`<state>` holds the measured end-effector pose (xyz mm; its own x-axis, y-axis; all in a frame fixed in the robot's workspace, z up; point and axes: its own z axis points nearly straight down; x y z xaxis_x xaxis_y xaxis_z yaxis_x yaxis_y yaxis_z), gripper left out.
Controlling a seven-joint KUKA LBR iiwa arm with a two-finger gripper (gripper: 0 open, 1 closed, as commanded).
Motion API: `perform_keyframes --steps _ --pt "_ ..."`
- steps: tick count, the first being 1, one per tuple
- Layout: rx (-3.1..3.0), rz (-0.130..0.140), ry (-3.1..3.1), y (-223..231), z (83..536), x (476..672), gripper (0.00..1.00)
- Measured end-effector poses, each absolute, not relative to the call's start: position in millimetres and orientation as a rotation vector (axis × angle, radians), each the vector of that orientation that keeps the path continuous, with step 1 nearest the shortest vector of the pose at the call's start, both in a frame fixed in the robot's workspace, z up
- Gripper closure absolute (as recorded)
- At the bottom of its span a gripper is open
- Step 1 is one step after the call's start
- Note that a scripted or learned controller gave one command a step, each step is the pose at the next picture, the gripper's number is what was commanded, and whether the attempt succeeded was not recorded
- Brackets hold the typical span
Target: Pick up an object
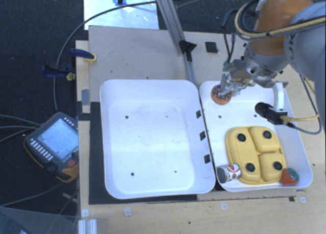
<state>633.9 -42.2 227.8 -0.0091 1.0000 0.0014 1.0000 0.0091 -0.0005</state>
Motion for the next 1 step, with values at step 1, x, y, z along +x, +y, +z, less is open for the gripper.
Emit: perform_keyframes --steps 1 --pt "-2.210 0.000 -2.230 5.3 217.4 618.4 1.00"
